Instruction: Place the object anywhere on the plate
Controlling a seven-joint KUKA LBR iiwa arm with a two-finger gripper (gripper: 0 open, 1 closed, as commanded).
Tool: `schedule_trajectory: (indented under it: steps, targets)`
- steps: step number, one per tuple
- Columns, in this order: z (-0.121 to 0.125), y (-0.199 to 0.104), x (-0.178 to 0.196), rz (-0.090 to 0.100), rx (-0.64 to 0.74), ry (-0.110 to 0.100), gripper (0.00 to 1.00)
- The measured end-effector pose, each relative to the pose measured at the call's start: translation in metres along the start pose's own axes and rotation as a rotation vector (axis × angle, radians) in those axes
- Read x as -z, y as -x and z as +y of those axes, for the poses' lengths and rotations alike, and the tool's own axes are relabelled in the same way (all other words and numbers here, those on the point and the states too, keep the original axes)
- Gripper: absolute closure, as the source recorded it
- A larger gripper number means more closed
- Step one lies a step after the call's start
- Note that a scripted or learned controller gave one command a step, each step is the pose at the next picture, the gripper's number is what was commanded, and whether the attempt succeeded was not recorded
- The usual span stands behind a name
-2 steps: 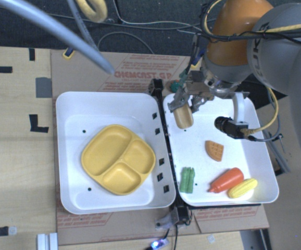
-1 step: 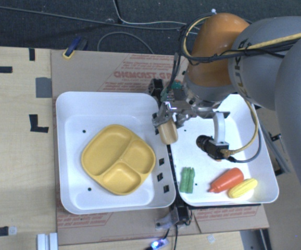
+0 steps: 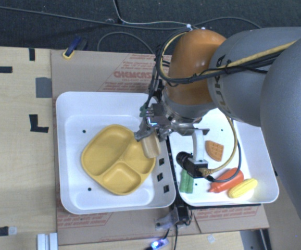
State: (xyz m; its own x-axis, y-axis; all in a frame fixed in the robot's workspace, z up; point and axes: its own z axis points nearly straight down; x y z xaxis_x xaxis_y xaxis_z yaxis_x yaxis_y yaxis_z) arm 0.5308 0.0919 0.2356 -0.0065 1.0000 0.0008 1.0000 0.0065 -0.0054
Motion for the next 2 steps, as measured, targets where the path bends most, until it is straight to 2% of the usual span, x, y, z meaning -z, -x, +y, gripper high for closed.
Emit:
schedule_trajectory:
  steps: [1,2]
  targets:
    - [-0.0329,-0.0302,-0.0121,-0.001,-0.002,0.0,1.0]
    - [-0.025,-0.0364,-0.0146,-0.002,-0.004,0.002,1.0]
